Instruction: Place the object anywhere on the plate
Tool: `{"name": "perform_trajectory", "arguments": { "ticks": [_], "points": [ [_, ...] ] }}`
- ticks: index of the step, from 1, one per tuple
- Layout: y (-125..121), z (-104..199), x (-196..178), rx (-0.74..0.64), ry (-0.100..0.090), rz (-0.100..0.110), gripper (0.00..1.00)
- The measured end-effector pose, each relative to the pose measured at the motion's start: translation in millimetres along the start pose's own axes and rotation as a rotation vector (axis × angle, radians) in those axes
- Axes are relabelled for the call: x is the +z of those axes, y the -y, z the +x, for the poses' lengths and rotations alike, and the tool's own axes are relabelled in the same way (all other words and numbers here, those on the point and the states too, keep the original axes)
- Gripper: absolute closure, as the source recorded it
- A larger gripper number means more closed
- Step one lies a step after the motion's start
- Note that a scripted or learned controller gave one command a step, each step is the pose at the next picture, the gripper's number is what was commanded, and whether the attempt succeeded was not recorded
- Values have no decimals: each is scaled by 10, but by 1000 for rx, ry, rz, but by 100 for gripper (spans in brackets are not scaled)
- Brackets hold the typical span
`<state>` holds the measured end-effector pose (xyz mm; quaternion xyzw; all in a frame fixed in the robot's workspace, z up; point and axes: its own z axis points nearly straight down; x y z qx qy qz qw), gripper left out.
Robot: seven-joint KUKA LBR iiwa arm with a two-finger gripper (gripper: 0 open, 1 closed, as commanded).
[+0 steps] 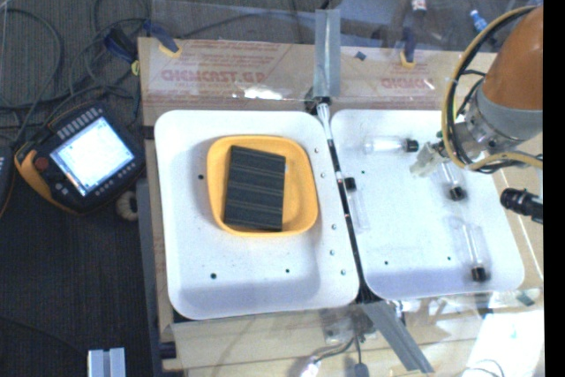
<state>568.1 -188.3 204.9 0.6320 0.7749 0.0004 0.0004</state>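
**Dark block down on the yellow plate**

Flat on the yellow plate [214,156], near its middle and inside the rim on every side: a dark ribbed block [255,187], long edges running from the plate's far side to its near side. Under and around the plate, the left white bin [177,278].

Well to the right of the plate, over the far part of the right white bin [415,278]: the grey arm [508,106] with its orange band [528,44], yellow and black cables looped round the wrist. At the arm's end nearest the plate, the gripper [430,160], pale and blurred against the white floor. Cannot tell how far open, nor whether shut on anything. Well apart from the plate and from the block.

Also right of the plate, loose on the bin floor: clear tubes with black caps, one [388,144] between plate and gripper, another [470,250] beyond the gripper and nearer the camera.

Left of the plate, outside the bin: a teach pendant [84,159] with lit screen, among dark cables. Behind the plate: brown cardboard [221,71] with red print.
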Motion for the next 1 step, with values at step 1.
{"name": "perform_trajectory", "arguments": {
  "ticks": [1],
  "points": [
    [0,-1,0,0,0,0,0]
  ]
}}
